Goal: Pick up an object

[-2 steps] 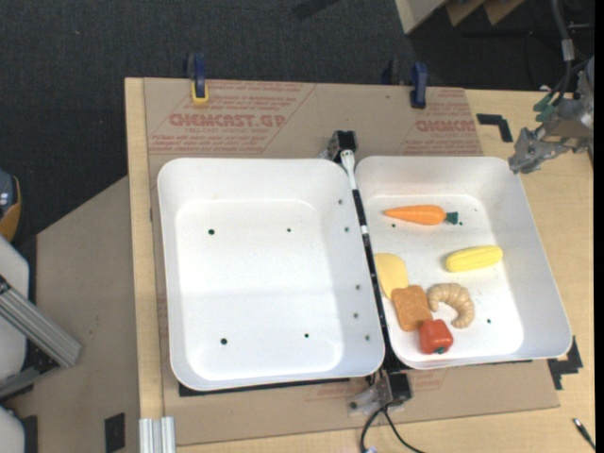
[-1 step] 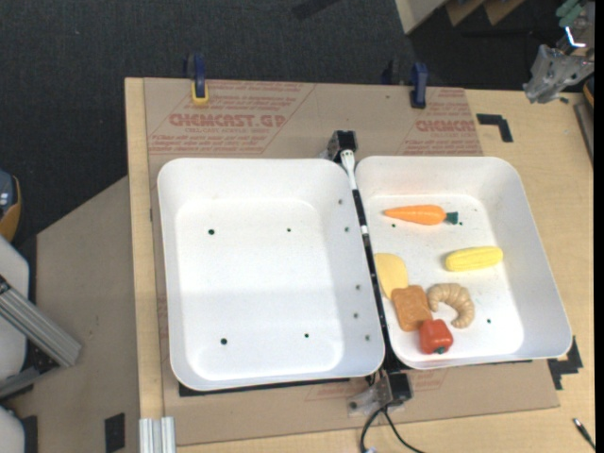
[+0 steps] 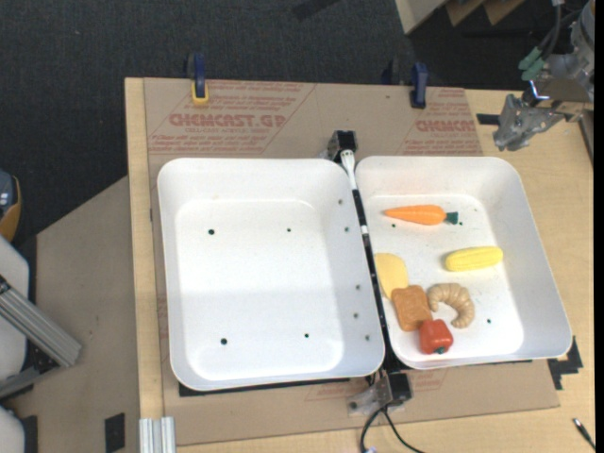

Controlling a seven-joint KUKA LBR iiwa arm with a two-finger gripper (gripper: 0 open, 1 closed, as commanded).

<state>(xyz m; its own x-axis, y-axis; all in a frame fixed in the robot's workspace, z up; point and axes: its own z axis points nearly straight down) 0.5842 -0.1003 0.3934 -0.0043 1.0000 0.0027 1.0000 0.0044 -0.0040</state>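
Two shallow white bins sit side by side on a cardboard-covered surface, held down by two blue clamps at the far edge. The left bin shows only small dark dots on its floor. The right bin holds all the objects. A toy carrot lies alone near the far side, its green tip pointing right. A yellow corn cob lies toward the middle right, well apart from the carrot. Near the dividing rim, a pale yellow piece touches a brown bread-like slab. Just beside the slab lies a tan croissant, and a red block sits against the slab's near end. These four crowd together, while the carrot and corn lie free.

The gripper hangs at the upper right, beyond the right bin's far corner, touching nothing and holding nothing. It is small and blurred, so how wide it stands cannot be told. The arm above it is cut off by the edge.
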